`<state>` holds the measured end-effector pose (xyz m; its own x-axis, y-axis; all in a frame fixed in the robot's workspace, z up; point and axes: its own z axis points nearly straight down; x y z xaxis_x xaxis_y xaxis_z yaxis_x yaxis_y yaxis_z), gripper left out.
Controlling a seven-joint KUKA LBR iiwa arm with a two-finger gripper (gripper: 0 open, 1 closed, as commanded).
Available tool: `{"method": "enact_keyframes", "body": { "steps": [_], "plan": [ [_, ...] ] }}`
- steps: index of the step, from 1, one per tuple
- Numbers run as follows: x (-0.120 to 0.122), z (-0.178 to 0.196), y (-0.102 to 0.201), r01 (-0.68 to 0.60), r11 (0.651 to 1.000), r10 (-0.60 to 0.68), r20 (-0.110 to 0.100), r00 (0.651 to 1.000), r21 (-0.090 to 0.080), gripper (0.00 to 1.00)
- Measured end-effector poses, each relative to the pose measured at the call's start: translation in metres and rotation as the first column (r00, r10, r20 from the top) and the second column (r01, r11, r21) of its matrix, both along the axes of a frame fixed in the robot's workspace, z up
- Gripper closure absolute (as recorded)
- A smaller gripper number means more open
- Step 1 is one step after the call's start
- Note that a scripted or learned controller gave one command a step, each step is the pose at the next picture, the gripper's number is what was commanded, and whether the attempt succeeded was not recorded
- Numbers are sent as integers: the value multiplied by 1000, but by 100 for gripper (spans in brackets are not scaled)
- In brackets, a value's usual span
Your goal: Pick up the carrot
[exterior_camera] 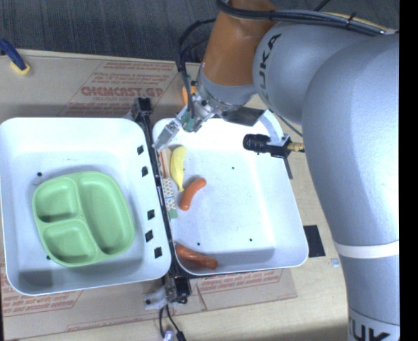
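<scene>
The carrot (191, 193), a short orange tapered piece, lies tilted in the left half of the right bin (265, 212), just below and right of a yellow banana (177, 166). My gripper (170, 135) hangs over the bin's upper left corner, right above the banana's top end and a short way up and left of the carrot. Nothing shows in the gripper.
A reddish sausage-like piece (196, 258) lies at the right bin's front wall. A green divided tray (83, 217) sits in the left bin (24, 141). The divider between the bins (159, 190) runs close to the left of the banana. My arm covers the bench's right side.
</scene>
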<state>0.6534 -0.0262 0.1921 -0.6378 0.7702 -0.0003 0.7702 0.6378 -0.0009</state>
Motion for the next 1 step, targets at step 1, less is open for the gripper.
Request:
{"method": "enact_keyframes", "body": {
  "steps": [1],
  "plan": [
    [0,-53,-84,137,991,-137,-3,991,-1,0]
  ]
}}
